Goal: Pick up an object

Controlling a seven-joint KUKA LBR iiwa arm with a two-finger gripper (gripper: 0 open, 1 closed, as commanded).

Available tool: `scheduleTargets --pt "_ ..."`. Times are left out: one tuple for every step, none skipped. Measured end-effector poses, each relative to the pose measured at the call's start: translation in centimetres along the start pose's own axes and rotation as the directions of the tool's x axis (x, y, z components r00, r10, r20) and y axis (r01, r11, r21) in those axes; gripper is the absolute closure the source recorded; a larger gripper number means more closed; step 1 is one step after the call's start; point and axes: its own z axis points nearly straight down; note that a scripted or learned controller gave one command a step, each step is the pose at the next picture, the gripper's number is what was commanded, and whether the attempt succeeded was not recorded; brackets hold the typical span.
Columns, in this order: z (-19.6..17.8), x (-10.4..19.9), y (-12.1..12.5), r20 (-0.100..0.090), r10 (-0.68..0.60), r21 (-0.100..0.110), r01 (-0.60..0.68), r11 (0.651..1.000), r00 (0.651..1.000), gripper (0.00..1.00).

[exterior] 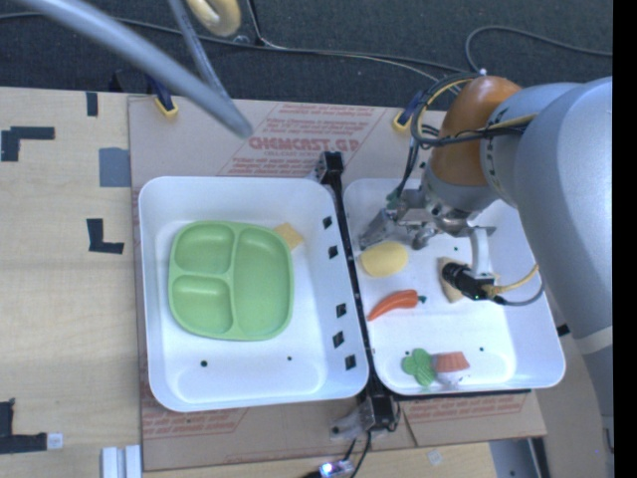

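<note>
The gripper hangs low in the right bin, just above a yellow lemon-shaped toy; I cannot tell how its claw stands. An orange toy carrot lies just below it. A green divided plate fills the left bin.

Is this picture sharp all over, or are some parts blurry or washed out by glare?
In the camera view, the green tray and orange carrot look fairly sharp; the grey tube crossing the top left is soft and out of focus; the white bins are bright, nearly washed out; the gripper casts little shadow.
</note>
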Motion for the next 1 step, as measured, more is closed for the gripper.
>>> scheduleTargets --pt "-1.14 0.01 0.08 0.001 -0.001 -0.003 0.001 1.000 1.000 1.00"
